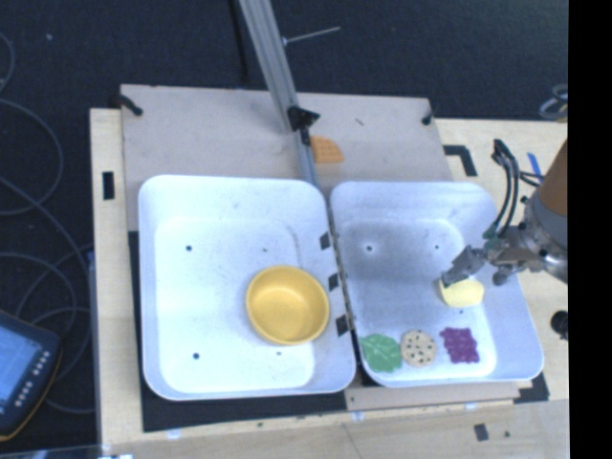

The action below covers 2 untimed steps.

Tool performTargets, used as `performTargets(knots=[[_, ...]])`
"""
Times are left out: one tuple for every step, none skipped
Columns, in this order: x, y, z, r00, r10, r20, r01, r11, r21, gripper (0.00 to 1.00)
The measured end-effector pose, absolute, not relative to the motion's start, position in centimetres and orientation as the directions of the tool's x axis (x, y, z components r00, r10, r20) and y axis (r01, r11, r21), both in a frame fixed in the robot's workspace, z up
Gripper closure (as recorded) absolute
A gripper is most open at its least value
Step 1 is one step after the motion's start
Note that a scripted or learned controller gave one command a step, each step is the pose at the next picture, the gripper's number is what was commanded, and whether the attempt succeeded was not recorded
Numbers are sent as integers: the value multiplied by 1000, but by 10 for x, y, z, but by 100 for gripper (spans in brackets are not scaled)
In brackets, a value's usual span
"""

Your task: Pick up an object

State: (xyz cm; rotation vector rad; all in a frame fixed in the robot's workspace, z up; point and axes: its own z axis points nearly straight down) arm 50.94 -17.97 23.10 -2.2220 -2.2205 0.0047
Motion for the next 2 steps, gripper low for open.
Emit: performTargets(knots=[[511,-179,188,2,1000,-2,1000,-2,-3,0],[508,-185,126,1,1000,-1,1000,-1,-5,0]])
